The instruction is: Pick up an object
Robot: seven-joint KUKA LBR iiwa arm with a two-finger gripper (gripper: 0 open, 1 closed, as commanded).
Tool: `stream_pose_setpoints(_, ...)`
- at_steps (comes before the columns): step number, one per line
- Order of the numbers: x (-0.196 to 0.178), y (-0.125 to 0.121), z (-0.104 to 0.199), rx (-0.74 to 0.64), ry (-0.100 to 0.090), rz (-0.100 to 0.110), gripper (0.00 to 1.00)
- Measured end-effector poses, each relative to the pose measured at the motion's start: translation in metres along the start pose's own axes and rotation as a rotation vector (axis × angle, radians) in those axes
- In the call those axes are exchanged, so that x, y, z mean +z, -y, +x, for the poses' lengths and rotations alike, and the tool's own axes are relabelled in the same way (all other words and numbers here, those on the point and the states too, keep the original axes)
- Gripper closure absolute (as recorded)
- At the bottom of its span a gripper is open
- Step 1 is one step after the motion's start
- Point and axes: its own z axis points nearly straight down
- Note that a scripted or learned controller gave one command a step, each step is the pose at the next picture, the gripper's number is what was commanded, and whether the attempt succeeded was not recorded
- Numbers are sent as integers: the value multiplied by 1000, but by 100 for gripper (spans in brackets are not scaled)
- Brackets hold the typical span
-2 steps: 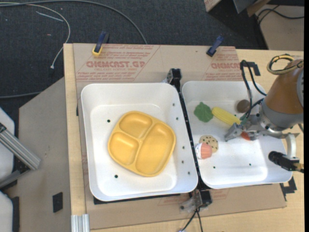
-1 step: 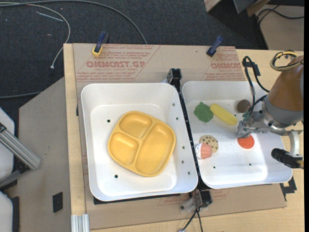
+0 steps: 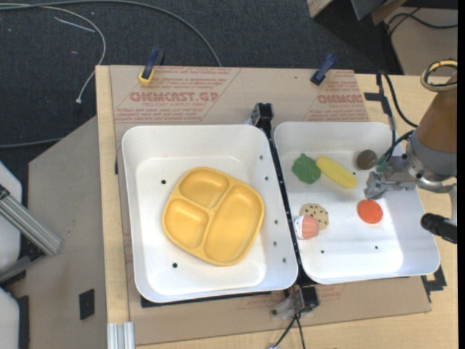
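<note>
Two shallow white bins sit side by side on the counter; the left bin holds one yellow plate split into three compartments, lying flat near its middle; the right bin holds five small things: one green piece shaped like a leafy vegetable, one yellow corn cob lying just beside it on the right, one dark brown round piece near the far right corner, one orange-red round piece like a small tomato, and one cookie with a pink piece close to the bin's left wall; the gripper hangs over the right bin's right side, between the brown piece and the orange-red piece, just above the latter and near the corn cob's end; nothing shows between its fingers, and whether they stand apart or together I cannot tell; two blue clamps grip the counter's far edge
</note>
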Motion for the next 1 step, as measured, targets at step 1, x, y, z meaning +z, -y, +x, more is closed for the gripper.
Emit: stream_pose_setpoints(1,-63,4,-3,0,1,-3,100)
